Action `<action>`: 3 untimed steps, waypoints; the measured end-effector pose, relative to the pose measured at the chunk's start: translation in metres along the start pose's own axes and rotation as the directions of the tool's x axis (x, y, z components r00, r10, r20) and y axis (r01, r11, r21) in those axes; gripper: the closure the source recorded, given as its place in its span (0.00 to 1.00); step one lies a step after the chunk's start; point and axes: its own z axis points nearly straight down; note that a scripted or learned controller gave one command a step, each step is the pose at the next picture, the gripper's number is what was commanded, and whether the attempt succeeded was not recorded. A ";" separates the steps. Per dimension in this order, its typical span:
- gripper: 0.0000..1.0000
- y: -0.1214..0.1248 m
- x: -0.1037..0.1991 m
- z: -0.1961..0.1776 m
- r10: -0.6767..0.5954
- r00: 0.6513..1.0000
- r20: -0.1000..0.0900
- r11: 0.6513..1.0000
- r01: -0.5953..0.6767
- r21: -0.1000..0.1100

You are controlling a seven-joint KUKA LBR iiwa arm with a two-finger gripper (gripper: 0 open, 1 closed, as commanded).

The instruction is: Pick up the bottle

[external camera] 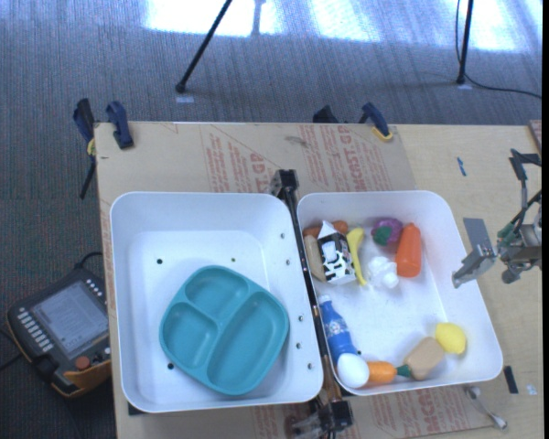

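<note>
While the blue bottle (336, 329) lies along the left wall of the right bin (476, 332), just beside a white egg (352, 369), the gripper (480, 259) hovers empty, apparently open, at the bin's right rim.

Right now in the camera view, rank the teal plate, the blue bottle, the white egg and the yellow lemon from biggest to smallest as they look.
1. Teal plate, by far the largest.
2. Blue bottle, long and slim.
3. White egg and yellow lemon: they look about alike, so I will not rank them.
</note>
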 end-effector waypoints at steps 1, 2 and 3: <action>1.00 0.001 0.000 -0.006 -0.002 1.000 -0.003 1.000 0.002 0.007; 1.00 0.002 0.000 -0.012 -0.005 1.000 -0.006 1.000 0.005 0.014; 1.00 0.002 0.000 -0.018 -0.009 1.000 -0.009 1.000 0.009 0.022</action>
